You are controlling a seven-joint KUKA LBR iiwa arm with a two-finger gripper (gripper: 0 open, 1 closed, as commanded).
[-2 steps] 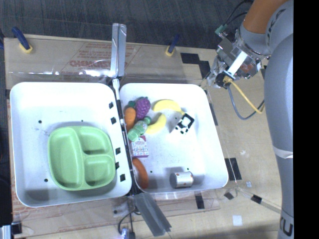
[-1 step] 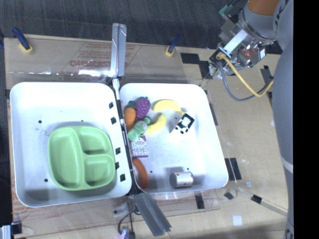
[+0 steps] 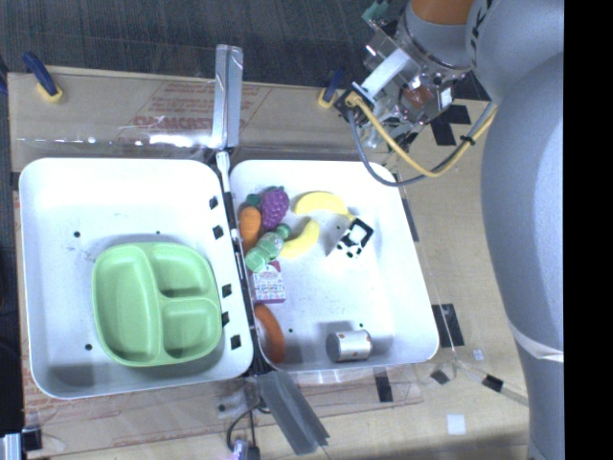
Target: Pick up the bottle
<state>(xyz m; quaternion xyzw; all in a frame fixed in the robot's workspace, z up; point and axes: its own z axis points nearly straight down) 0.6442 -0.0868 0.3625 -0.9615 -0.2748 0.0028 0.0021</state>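
The bottle (image 3: 263, 249) is small and green with a pale cap end. It lies tilted near the left wall of the right bin (image 3: 402, 286), touching the carrot (image 3: 249, 224) and the lower banana (image 3: 301, 240). My gripper (image 3: 386, 92) hangs high beyond the bin's far right corner, well away from the bottle, with yellow cables looping under it. Nothing is seen in its grasp.
Around the bottle lie purple grapes (image 3: 274, 203), a second banana (image 3: 321, 202), a small black-and-white object (image 3: 353, 238), a pink carton (image 3: 269, 283), an orange item (image 3: 269, 331) and a metal can (image 3: 350, 344). The left bin (image 3: 57, 209) holds a green divided tray (image 3: 158, 303).
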